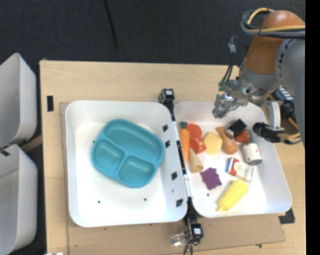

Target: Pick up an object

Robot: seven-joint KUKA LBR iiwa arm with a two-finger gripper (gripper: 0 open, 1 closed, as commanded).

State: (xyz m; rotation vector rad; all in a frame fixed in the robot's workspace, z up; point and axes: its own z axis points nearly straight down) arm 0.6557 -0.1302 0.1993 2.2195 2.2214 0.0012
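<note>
Picking from this crowded right-hand white bin (pixel 279 195), you do best to choose a piece with room around it — the yellow plastic corn-like piece (pixel 233 194) near the bin's front lies a little apart from the purple grape-like piece (pixel 211 178). The orange carrot (pixel 184 143) hugs the wall between the bins, and the small black block (pixel 236 126) touches its neighbours, so both look awkward. Come down square and centred on the piece. The grey two-finger gripper (pixel 222 109) hangs over the bin's back edge, carrying nothing — whether it is spread I cannot tell. The orange-banded arm (pixel 266 52) leans in from the right. The teal divided plate (pixel 128 153) lies in the left white bin (pixel 75 201).
</note>
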